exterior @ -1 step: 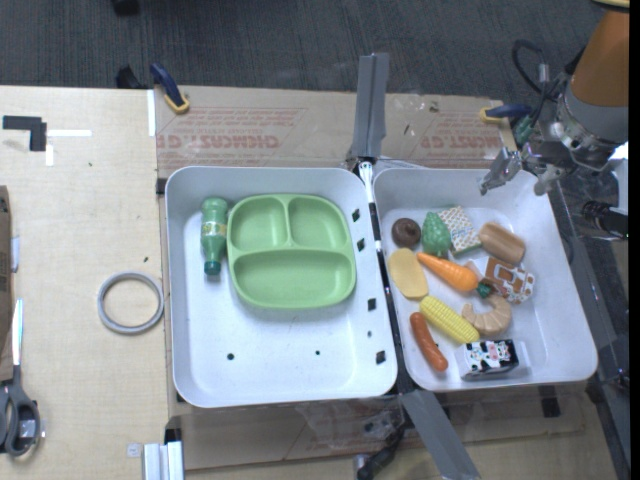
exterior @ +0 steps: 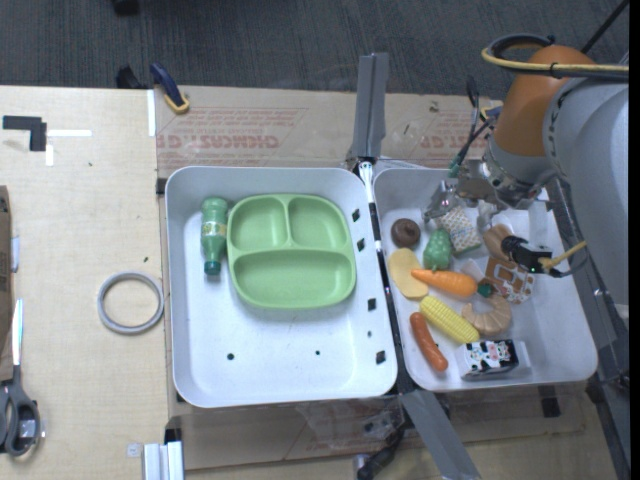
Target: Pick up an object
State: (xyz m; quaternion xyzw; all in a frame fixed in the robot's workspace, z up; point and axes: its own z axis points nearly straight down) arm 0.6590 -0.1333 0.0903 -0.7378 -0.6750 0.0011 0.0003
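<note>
The pale wood table [exterior: 80, 228] carries a left bin [exterior: 270, 368] and a right bin [exterior: 560, 353] touching side by side. A tape ring [exterior: 131, 301] lies at nine o'clock from the left bin, scissors [exterior: 18, 408] at the table's eight o'clock edge, cardboard [exterior: 260, 128] at twelve

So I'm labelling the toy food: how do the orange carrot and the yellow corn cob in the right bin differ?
The orange carrot is smooth, tapered and green-tipped; the yellow corn cob is bumpy, blunt and plain yellow. The carrot lies nearly level across the view, the corn slants down to the right. Both lie flat in the right white bin, close together.
</note>
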